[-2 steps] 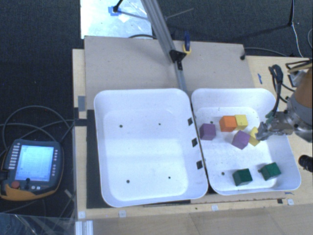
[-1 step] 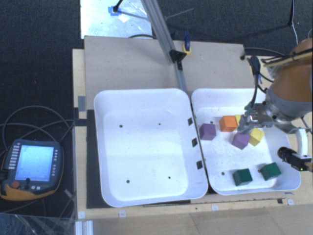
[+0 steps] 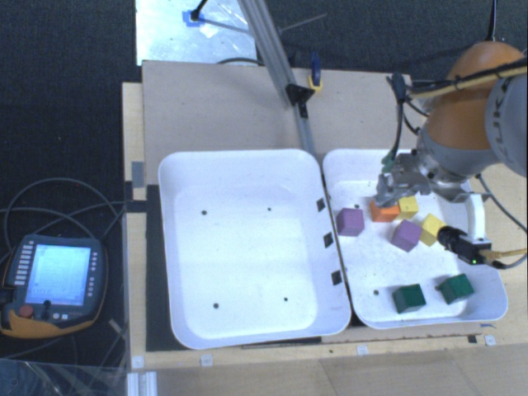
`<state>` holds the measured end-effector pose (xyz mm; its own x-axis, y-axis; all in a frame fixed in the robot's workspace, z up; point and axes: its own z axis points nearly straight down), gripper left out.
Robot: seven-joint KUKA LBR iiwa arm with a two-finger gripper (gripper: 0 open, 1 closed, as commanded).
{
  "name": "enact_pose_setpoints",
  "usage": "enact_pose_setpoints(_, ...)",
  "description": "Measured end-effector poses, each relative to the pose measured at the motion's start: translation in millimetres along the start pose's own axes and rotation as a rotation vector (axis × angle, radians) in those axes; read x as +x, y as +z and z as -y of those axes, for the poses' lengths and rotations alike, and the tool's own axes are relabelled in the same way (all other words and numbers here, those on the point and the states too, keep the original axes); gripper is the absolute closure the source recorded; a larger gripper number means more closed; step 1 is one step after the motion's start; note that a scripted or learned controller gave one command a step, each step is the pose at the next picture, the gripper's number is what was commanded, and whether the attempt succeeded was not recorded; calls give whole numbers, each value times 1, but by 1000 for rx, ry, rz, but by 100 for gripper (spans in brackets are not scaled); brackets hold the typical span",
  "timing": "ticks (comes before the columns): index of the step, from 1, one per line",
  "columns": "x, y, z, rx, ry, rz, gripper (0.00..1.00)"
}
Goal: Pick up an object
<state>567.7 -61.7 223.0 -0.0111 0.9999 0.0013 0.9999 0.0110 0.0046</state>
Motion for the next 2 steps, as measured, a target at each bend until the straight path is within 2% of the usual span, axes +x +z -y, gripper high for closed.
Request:
enact_pose_setpoints(1,46,-12,-22,0,0,-1,100)
enact_pose_setpoints(2,85,-9,-41,1,2,0,100)
